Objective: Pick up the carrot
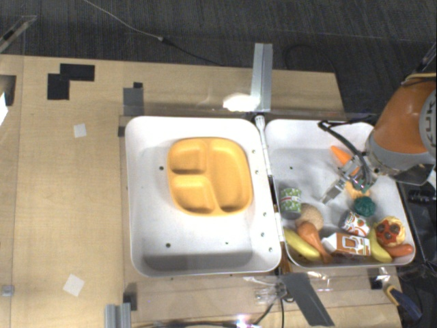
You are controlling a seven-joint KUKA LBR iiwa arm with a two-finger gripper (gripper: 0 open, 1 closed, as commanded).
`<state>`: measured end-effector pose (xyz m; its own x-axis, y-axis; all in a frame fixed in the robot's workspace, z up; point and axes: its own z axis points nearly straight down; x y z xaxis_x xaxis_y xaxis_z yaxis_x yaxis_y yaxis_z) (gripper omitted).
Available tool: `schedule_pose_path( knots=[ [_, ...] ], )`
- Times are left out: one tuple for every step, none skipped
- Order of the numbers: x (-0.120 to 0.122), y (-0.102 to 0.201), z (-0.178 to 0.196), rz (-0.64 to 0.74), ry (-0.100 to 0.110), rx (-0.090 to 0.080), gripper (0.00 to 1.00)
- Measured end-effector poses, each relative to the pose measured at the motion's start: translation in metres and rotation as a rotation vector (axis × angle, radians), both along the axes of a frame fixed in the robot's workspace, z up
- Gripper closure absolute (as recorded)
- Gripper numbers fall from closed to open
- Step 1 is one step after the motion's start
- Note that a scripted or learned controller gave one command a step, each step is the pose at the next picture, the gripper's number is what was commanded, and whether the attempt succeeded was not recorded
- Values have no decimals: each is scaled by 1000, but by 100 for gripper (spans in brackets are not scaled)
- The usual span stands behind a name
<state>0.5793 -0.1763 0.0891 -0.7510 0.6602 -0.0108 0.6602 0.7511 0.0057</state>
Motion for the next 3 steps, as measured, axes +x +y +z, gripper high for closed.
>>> schedule_pose_path(
  knots=[
    [53, 34, -1, 206, -1, -1, 0],
    [23, 2, 0, 638, 2, -7, 0],
    [-3, 22, 1, 617, -1, -7, 0]
  ],
)
